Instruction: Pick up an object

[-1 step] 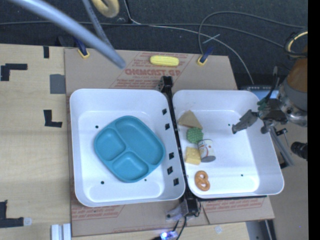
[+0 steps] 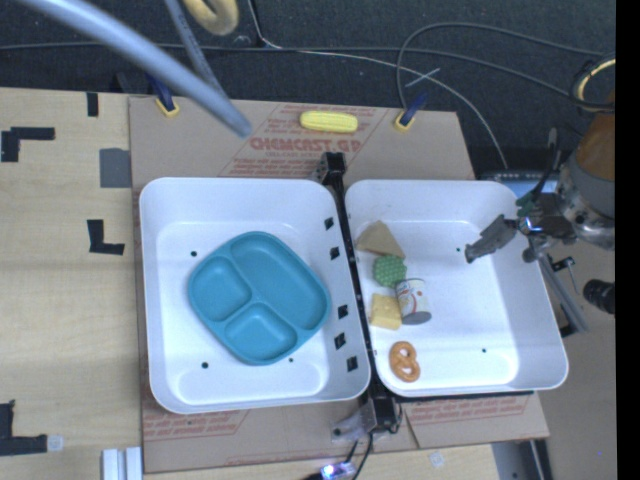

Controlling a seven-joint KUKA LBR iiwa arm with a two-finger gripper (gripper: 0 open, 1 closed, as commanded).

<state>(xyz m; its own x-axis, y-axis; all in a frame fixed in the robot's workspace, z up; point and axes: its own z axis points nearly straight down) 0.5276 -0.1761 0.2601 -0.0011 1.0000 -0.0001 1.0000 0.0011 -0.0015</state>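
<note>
Several small items lie along the left side of the right bin: a tan wedge, a green knobbly ball, a small can on its side, a yellow block and a brown pretzel. My gripper hangs over the bin's right part, well to the right of these items. It is open, one dark finger points left, and nothing is between its fingers.
The left bin holds a blue divided plate. A yellow banana-like piece lies on the cardboard behind the bins. A grey pole crosses the upper left. Cables run behind the right bin.
</note>
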